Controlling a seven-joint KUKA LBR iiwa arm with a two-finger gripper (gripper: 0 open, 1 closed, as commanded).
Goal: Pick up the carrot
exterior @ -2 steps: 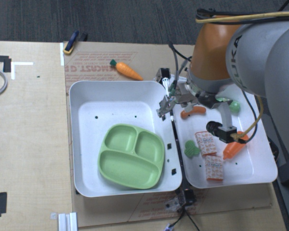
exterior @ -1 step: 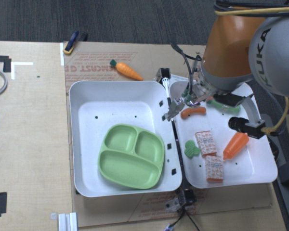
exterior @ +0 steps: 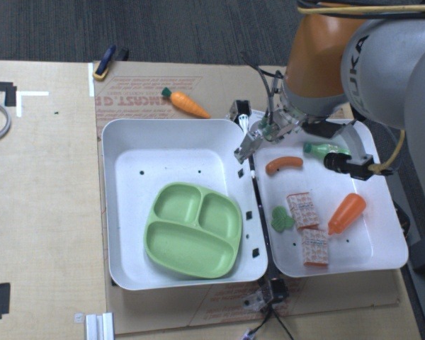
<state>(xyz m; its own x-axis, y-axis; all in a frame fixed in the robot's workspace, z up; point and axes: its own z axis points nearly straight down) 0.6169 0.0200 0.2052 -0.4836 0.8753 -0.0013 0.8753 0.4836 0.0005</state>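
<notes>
Cardboard-covered bench (exterior: 49, 211), two bins: your gripper (exterior: 249, 146) hangs empty, fingers apart.
The carrot (exterior: 186, 103) lies outside (behind the left bin (exterior: 120, 211)); you risk grabbing the orange toy (exterior: 346, 213).

Big grey rounded KUKA arm housing (exterior: 393, 55) w/ dark lettering partly showing on its shell; glossy orange band (exterior: 319, 52) sitting above wrist. Thin yellowish cable running across the top, black cables trailing by wrist. Small metallic two-finger gripper (exterior: 251, 144) showing silver and black parts.
</notes>
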